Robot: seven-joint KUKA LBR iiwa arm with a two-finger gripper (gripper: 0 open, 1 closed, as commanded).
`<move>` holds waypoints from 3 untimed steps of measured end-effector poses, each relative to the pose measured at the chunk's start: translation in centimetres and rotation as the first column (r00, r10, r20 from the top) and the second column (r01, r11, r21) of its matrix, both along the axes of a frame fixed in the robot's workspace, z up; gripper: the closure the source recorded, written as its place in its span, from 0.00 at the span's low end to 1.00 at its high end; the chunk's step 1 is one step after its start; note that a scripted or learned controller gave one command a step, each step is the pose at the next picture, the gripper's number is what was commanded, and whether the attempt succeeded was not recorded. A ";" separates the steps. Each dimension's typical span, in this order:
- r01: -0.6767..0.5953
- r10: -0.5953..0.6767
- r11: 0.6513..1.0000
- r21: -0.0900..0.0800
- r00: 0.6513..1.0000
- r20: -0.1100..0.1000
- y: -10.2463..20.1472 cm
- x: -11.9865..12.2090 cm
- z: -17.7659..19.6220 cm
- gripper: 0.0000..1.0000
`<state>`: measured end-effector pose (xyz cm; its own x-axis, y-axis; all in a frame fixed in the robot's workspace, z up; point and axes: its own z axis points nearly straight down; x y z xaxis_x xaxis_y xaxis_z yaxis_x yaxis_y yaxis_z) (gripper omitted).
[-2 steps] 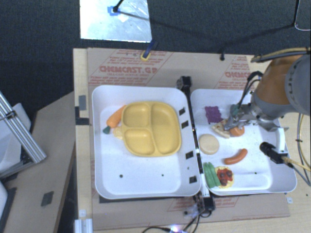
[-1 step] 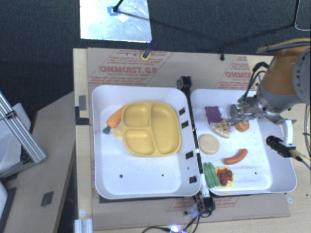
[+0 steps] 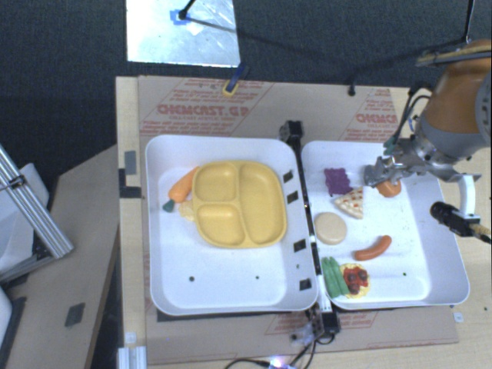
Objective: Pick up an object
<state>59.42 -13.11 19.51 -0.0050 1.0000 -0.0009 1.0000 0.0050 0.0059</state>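
White bins [image 3: 157, 283], two; one yellow tray [image 3: 234, 204]; one carrot [image 3: 182, 184].

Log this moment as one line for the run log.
arm: over right bin | claw: low at the orange-red piece, grasp unconfirmed | yellow tray: left bin | step: pick not yet done

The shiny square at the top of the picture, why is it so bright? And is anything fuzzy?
In the camera view, the shiny square looks like a reflective sheet catching overhead light, so it glares pale. The two white bins, left bin and right bin, are evenly lit with soft shadows. The gripper and small foods such as the pizza slice look slightly fuzzy; fine detail is lost.
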 end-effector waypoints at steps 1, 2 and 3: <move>0.000 0.000 1.000 0.000 1.000 -0.003 0.0 0.1 3.1 1.00; -0.004 0.004 1.000 0.002 1.000 -0.003 4.6 0.7 3.7 1.00; -0.004 0.004 1.000 0.002 1.000 -0.005 9.9 0.9 2.3 1.00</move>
<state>60.31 -3.26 21.85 -0.0086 1.0000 0.0013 1.0000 0.0086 0.0007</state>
